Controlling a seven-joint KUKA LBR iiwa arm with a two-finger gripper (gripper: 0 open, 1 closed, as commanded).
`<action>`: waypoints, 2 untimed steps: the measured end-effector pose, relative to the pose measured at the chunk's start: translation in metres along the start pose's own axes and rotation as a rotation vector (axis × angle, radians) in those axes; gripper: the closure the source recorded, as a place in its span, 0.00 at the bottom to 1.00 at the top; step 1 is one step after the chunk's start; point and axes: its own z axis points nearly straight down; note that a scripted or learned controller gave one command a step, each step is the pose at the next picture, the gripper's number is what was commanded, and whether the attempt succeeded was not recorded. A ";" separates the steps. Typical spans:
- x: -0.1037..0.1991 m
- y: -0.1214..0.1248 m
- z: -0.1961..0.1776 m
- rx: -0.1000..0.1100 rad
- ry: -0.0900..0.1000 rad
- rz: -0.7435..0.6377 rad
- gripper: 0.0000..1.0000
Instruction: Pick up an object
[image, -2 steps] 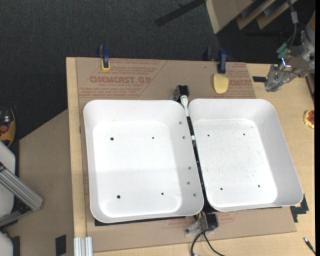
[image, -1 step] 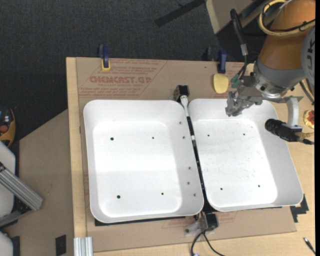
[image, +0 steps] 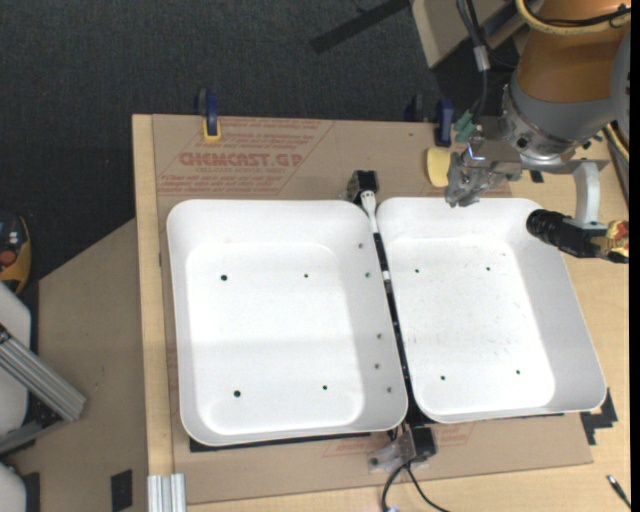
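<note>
Your hand (image: 465, 190) at the upper right of the frame, above the far rim of the right bin (image: 560, 330), fingers too blurry to tell, yellow thing (image: 437, 166) just left of it on the surface (image: 300, 160), left bin (image: 200, 330) beside

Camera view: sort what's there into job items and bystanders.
Job:
- gripper, above the far rim of the right bin
- left bin

Lying about:
- yellow piece on the board beyond the bins
- clamps on the board's far edge
- black cable fitting between the bins
</note>
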 end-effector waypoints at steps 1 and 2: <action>-0.004 -0.020 -0.004 0.009 0.000 0.006 1.00; 0.004 -0.031 -0.003 0.010 0.001 0.004 1.00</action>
